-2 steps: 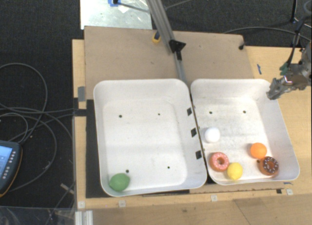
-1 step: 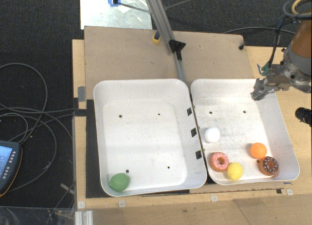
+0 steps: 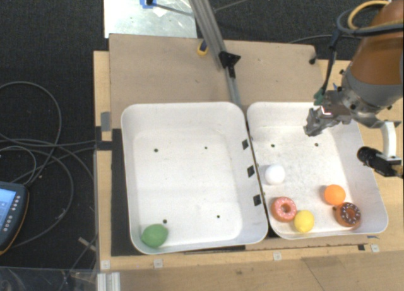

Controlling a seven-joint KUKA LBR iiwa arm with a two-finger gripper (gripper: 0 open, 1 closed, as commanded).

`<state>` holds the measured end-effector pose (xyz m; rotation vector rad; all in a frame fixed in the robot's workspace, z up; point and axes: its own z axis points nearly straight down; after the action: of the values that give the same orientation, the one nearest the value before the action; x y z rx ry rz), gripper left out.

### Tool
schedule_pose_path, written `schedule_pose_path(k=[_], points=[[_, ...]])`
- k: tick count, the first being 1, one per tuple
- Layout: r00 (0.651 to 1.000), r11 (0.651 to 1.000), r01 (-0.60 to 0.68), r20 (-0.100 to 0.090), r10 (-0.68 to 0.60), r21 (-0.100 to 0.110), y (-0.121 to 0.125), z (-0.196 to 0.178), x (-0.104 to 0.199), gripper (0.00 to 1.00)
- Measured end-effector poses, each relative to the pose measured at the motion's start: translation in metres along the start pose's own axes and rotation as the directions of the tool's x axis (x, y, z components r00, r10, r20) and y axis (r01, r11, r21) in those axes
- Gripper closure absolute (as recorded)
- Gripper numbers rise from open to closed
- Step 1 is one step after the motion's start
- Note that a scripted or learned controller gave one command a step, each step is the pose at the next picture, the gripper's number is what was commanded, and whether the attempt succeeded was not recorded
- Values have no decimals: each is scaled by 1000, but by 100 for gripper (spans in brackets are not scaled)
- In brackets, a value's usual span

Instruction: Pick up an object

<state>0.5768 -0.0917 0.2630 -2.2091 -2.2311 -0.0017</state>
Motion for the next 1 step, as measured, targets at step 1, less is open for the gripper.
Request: schedule_pose_path(k=[1], points=[[1000,1000,1,-1,-1,1,-22,6,57,100]])
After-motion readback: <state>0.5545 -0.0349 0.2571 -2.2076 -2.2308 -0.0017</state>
